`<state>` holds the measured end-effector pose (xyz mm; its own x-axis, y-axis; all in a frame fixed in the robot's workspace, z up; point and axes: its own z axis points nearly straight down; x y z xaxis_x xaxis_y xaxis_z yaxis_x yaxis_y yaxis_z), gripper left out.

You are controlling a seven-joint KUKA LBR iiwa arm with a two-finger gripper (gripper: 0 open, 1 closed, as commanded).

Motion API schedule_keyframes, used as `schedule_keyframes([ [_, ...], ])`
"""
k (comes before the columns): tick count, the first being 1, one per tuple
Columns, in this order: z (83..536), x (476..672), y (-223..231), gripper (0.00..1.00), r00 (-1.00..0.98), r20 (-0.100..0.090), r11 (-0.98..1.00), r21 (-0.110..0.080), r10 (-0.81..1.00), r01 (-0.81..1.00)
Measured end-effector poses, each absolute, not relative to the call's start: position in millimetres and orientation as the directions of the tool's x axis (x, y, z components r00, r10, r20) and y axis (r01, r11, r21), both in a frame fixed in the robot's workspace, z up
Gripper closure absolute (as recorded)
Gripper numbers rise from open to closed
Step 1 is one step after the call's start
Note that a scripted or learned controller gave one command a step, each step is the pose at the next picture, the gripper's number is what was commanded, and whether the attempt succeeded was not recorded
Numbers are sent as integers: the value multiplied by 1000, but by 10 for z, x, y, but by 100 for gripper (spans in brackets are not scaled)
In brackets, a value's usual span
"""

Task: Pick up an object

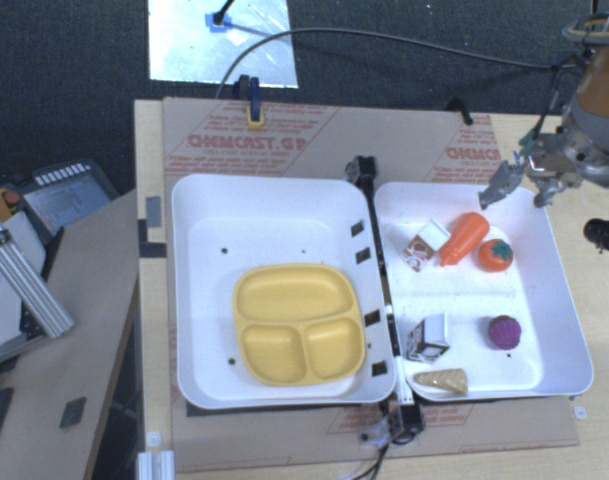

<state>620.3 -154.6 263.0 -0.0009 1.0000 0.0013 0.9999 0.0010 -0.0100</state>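
The carrot (465, 238) lies in the right bin (559, 268), near the top; its long side slants, one end up-right, the other down-left; a small carton (424, 246) touches its left side and a tomato (495, 254) sits just right; the claw (520, 190) hangs wide open, holding nothing, over the bin's top edge, above the carrot.

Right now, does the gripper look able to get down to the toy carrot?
Probably yes. The open gripper hangs above the right bin's far edge, close to the carrot. Nothing covers it, though a small carton touches it.
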Motion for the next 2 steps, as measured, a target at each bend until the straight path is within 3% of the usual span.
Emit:
schedule_keyframes([
  [1,2703,6223,-1543,0,-3,-1,3,2,1000,1000],
  [2,2120,6280,-1601,0,-1,0,1,-2,1000,1000],
])
